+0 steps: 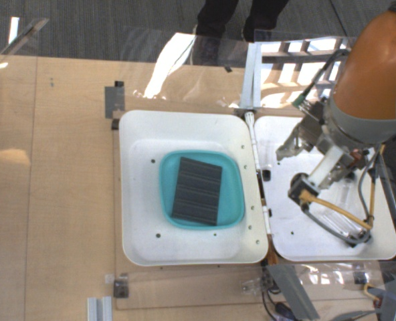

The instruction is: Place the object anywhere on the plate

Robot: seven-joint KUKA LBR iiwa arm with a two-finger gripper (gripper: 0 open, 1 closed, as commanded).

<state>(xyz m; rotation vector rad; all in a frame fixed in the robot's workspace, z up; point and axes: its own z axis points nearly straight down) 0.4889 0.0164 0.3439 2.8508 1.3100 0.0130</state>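
A dark grey ribbed rectangular slab (197, 190) is lying flat in the middle of a shallow teal plastic plate (233, 209) with rounded corners, its long sides slightly askew to the plate's edges. The slab's top is showing fine parallel ridges, while the plate is looking smooth and matte. The plate is sitting at the centre of the left white bin (138, 179), a glossy moulded tray with rounded corners and small dark holes dotting its floor. The right white bin (281, 239) is lying just beside it, the two meeting along one edge. The grey robot arm (358, 122), topped by its rounded orange band (375, 65), is reaching over the right bin's far edge. Its grey metal gripper (293, 144) is hanging above that bin's far left corner, well apart from slab and plate; whether the claw is open or closed cannot be told from this angle. Both bins are resting on a pale wooden bench (51, 179). Beyond the bench's far edge, a person in dark trousers (228, 2) is standing on grey carpet (104, 12), and a silver metal frame (291, 45) is catching the light.
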